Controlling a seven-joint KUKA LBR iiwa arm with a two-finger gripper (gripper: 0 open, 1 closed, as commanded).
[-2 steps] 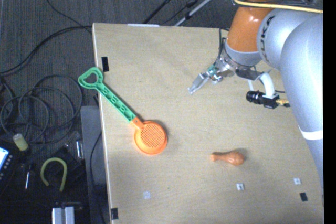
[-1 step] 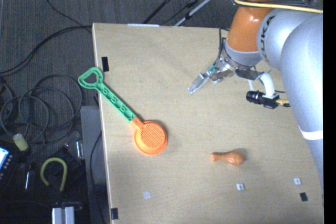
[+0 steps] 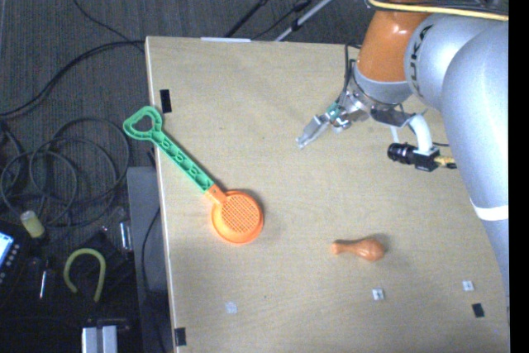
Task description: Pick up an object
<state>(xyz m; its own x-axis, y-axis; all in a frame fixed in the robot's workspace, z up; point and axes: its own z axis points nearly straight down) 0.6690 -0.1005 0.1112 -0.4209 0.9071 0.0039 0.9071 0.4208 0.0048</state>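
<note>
Strainer (image 3: 235,215) well apart from fingers (image 3: 307,133)

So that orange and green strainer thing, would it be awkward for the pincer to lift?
Probably a bit. The strainer looks like thin plastic, so likely light and fairly stiff. Its long green handle lies flat on the bench, leaving little to get under. Gripped at one end, it might swing or tilt; the round orange head seems the heavier end.

A strainer (image 3: 195,175) lay at the surface's (image 3: 273,87) left; a drumstick (image 3: 360,248) lay right of it, nearer the front.
</note>
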